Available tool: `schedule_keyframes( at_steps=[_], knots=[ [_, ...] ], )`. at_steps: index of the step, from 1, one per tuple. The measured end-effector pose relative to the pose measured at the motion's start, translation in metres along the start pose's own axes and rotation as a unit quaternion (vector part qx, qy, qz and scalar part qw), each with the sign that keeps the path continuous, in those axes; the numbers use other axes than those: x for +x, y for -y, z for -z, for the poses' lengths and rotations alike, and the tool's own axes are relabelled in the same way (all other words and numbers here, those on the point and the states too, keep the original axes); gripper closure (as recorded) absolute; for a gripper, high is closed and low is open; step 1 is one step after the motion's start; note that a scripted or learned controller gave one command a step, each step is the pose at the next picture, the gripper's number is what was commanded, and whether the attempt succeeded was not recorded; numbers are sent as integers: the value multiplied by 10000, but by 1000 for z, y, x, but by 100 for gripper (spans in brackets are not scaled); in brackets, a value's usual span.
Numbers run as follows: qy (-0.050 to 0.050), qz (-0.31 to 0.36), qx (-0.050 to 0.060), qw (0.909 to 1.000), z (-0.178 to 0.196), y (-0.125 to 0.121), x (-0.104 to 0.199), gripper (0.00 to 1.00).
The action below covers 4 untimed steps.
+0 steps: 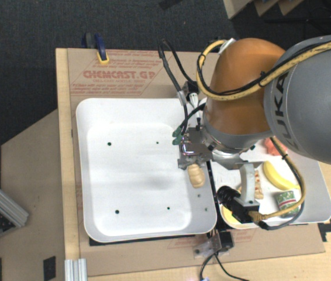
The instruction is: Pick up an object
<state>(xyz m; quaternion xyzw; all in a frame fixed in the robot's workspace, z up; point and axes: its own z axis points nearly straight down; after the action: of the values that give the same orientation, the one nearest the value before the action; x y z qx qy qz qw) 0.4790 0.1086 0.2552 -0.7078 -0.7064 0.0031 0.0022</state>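
Presently the arm point(294, 92) is seen reaching in from the right, its orange band bulking over the divide between the two bins. The gripper point(190, 157) hangs at the right edge of the left bin point(95, 157), low over the floor. A small tan, cork-like object point(196, 176) is seen just beneath the gripper body, touching or nearly touching it; whether it is actually clamped cannot be told, since the wrist hides the contact. How wide the gripper stands cannot be told either.

In the right bin point(320, 198), partly covered by the arm, a banana point(276, 175), a small green packet point(285, 199) and a red-orange item point(275, 148) are noted, well apart from the gripper.

Judged step: grasp or early lift of the tan object at the bin's right wall. The hold is unconfirmed.

Next move, as judged: a straight vertical lift is called for, slow enough that a marginal pinch is not shaken loose, with clearance kept from the wall between bins. If the object stays on the floor, a fresh approach would be needed.
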Motion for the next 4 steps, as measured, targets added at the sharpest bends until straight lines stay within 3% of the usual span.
schedule_keyframes(
  at_steps=[1,2,3,4],
  knots=[
    [-6,31,-3,10000,-14,0,45,100],
    [-17,39,-52,10000,27,0,90,100],
    [-44,32,-122,9999,244,-7,117,100],
    [7,29,-37,10000,244,-7,117,100]
  ],
)
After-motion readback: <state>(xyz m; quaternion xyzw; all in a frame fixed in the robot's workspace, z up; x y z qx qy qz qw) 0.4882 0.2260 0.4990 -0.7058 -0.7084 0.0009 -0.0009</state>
